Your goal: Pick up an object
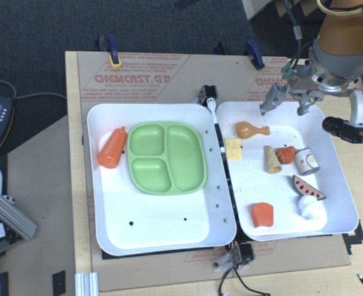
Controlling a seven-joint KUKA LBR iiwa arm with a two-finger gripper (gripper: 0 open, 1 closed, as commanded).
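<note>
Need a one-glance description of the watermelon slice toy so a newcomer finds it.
Look in the right bin, near its right wall. Below the small can and above the white ball lies the watermelon slice: the only red wedge with a dark rind.

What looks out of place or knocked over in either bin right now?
Nothing looks spilled or broken. The small can lies on its side in the right bin amid loosely scattered toy food. In the left bin, the orange carrot lies beside the green divided plate, not on it. The gripper hangs open above the right bin.
</note>
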